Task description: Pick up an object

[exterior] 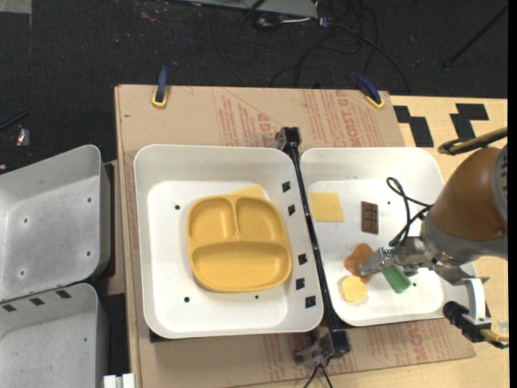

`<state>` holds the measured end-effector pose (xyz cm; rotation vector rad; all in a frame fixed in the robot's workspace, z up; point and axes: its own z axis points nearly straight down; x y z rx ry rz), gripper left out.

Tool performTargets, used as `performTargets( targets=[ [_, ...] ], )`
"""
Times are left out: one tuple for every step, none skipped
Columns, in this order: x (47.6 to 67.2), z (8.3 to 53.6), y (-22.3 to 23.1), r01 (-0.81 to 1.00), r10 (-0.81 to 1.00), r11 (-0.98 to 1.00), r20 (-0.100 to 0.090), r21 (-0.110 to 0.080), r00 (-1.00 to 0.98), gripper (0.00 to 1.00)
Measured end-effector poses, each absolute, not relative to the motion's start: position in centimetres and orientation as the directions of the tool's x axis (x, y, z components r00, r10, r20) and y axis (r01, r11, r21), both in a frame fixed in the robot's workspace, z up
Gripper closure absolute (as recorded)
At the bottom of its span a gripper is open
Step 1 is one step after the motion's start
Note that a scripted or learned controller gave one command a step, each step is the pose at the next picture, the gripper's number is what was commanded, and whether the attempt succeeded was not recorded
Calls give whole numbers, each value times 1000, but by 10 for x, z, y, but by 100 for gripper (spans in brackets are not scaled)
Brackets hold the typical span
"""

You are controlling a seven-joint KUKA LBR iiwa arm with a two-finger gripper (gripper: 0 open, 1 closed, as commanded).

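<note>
My gripper (378, 263) is low in the right bin (420, 168), reaching in from the right. Its tip is right beside a brown lumpy piece (358, 258), and I cannot tell if they touch. A green block (397, 280) lies just under the gripper's body. A pale yellow round piece (354, 289) sits in front of the brown one. Farther back lie a flat yellow square (326, 207) and a dark brown chocolate bar (369, 217).
The left bin (161, 217) holds a yellow divided plate (240, 243). A black divider (304, 225) runs between the bins. A black cable (404, 204) loops over the right bin by the wrist. Grey trays (48, 217) lie off the bench at left.
</note>
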<state>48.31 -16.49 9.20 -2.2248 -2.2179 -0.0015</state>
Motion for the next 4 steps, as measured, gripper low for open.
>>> performTargets(
  targets=[
    [485,104,-164,1000,1000,-3,1,4,3,100],
    [485,158,-154,1000,1000,3,-1,4,-3,100],
    [482,202,-157,1000,1000,2,-2,4,-2,100],
    [485,247,-151,1000,1000,4,-2,5,-4,100]
  ],
)
